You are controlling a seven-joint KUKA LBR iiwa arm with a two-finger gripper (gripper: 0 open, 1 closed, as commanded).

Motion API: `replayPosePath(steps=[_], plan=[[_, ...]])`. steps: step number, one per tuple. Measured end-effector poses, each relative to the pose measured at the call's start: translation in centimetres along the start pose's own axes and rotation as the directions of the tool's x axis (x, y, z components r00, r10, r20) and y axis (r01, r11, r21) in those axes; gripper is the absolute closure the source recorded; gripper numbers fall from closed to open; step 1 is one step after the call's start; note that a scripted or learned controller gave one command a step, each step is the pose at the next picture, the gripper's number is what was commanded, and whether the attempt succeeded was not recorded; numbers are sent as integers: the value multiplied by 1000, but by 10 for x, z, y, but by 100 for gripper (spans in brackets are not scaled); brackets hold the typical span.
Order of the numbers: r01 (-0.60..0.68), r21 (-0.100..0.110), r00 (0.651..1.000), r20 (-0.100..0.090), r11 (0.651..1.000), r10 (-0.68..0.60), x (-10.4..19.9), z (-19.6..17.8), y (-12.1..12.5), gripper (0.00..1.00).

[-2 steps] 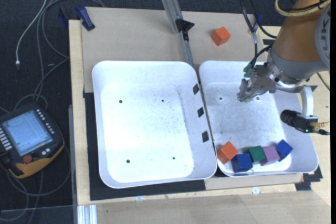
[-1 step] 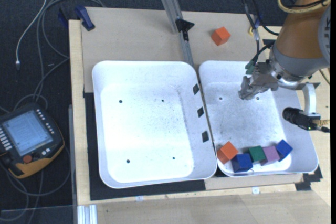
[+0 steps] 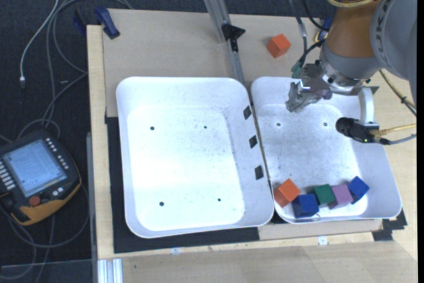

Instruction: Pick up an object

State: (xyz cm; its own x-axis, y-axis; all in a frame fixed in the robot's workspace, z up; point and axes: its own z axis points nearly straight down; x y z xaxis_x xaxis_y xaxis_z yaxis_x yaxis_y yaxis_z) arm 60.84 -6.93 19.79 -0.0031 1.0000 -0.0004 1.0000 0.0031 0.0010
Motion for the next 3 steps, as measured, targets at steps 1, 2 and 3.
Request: replayPosePath(steps=[1,2,3], plan=[[5,6,1000,-5,1000,-5,75,-2,-25,100],[1,-2,1000,-1,1000,-1,92,-13,-10,100],[-6,7,1000,-1,1000,6,76,-1,-48,100]])
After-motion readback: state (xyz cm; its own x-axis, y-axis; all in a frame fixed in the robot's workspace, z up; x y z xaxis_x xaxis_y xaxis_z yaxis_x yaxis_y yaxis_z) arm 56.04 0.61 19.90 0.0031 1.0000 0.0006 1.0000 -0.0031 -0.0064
